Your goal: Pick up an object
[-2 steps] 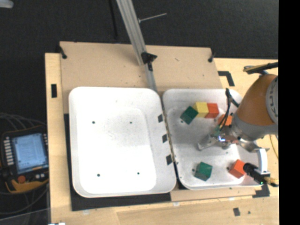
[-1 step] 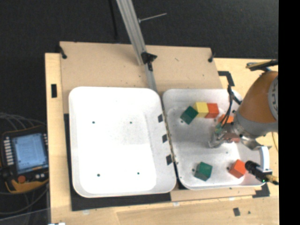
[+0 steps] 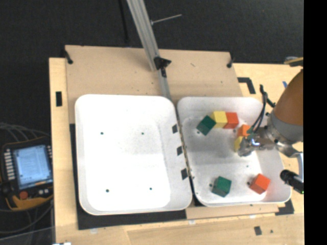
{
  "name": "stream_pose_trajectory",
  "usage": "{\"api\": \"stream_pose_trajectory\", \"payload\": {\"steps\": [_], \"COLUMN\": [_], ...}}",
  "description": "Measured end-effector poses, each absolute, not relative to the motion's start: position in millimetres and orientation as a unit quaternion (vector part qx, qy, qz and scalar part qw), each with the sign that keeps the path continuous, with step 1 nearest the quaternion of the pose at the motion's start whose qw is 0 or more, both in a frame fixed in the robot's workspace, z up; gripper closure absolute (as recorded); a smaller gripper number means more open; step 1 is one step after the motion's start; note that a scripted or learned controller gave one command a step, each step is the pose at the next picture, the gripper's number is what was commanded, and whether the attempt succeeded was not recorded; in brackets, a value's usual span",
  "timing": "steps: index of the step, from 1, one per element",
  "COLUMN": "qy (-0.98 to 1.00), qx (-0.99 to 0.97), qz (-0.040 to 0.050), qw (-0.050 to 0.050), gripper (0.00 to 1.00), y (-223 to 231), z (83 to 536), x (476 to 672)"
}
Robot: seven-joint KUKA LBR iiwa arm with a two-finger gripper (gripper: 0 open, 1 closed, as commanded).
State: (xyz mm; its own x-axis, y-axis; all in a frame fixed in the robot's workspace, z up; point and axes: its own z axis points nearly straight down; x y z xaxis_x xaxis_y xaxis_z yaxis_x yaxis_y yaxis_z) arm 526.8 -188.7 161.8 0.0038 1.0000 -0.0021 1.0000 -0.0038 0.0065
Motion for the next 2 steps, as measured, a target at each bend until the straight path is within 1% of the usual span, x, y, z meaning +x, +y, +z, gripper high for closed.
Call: {"api": "stream_pose_trajectory", "payload": {"steps": [1, 2], "qy": [0.708, 0.709], "qx": [0.706, 0.706], "qz": [0.0017, 0.0019], "qw": [0.004, 0.004], "gripper": [1.00, 1.00], "y": [-193, -196], "z": [206, 261], "x": [529.9, 521.7]}}
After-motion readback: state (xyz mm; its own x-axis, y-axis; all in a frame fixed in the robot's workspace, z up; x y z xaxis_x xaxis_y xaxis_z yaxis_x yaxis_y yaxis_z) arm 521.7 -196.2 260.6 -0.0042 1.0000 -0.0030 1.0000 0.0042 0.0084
